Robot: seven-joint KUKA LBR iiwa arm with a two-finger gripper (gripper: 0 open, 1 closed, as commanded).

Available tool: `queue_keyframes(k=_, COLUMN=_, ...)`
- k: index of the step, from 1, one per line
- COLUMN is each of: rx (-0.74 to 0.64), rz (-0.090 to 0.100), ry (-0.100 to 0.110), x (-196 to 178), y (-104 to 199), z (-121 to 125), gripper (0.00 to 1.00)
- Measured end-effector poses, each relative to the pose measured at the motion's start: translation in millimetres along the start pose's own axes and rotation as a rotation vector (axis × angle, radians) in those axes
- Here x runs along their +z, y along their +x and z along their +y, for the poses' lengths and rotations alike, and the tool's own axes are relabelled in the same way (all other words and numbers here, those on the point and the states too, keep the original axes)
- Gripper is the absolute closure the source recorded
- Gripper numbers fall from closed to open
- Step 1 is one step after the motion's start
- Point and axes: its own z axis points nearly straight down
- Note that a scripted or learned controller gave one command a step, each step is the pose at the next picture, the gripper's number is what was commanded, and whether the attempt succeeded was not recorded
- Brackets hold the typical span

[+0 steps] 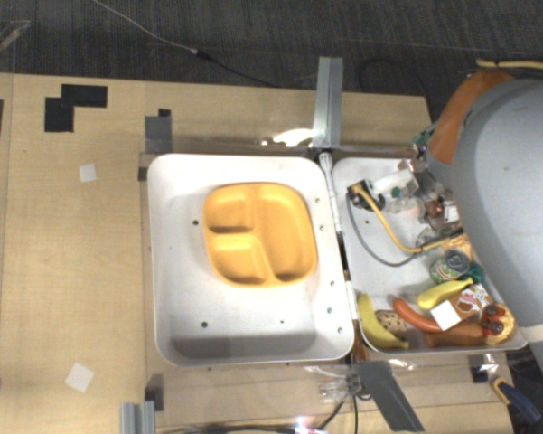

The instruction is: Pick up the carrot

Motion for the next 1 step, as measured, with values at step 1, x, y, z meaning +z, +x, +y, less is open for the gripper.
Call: queue_keyframes(k=1, rx=-0.019, rz=0.010, ry=-0.003, x=7.2, y=-1.4, z=-21.3, gripper=0.00)
